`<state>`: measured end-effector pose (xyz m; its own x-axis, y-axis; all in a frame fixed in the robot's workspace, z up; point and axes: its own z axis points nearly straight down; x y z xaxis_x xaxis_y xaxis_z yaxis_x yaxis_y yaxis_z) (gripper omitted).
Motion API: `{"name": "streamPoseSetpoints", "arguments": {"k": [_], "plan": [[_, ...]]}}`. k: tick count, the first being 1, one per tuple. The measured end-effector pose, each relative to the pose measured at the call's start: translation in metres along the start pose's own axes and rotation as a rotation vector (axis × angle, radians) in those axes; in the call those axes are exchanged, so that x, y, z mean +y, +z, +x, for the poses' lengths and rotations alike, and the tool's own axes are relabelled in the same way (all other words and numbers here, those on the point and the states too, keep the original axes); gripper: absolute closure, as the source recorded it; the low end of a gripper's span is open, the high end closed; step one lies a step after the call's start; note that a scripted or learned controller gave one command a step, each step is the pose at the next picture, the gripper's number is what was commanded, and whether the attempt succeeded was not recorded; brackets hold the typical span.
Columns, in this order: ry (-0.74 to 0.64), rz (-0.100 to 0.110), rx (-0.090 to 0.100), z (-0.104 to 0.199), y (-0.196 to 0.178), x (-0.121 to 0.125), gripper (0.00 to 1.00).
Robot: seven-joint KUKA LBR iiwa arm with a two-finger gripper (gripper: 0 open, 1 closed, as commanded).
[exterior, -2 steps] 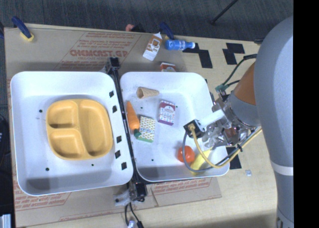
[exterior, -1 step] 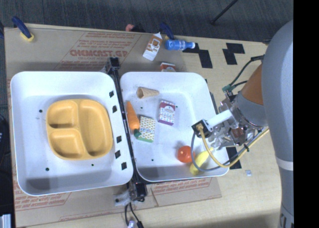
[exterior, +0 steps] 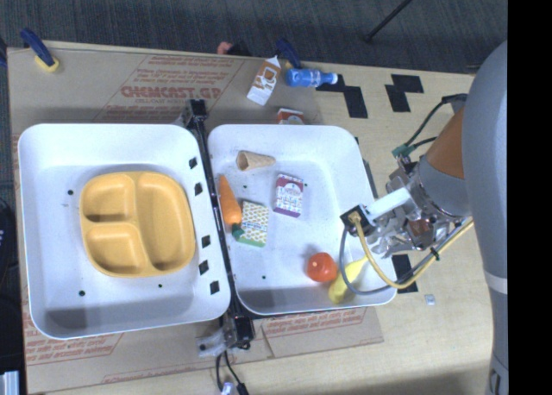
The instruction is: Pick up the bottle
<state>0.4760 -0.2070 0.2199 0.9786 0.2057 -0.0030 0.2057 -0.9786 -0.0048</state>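
The claw [exterior: 366,222], state unclear, hovers at centre right; the blue bottle [exterior: 304,78] lies well apart, top centre, on the cardboard-covered table [exterior: 155,83].

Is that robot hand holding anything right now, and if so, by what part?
It cannot be told: the gripper hangs over the right bin's right rim, nothing visibly between its fingers. The blue bottle lies outside the bins.

Blue bottle [exterior: 310,78] lying sideways on bench, behind bins.
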Motion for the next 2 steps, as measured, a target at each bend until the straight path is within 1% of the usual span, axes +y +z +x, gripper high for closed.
{"name": "streamPoseSetpoints", "arguments": {"k": [1, 2], "plan": [[-0.002, 0.002, -0.002, 0.007, 0.005, -0.034, 1.00], [-0.108, 0.001, 0.000, 0.001, 0.008, -0.005, 1.00]]}}
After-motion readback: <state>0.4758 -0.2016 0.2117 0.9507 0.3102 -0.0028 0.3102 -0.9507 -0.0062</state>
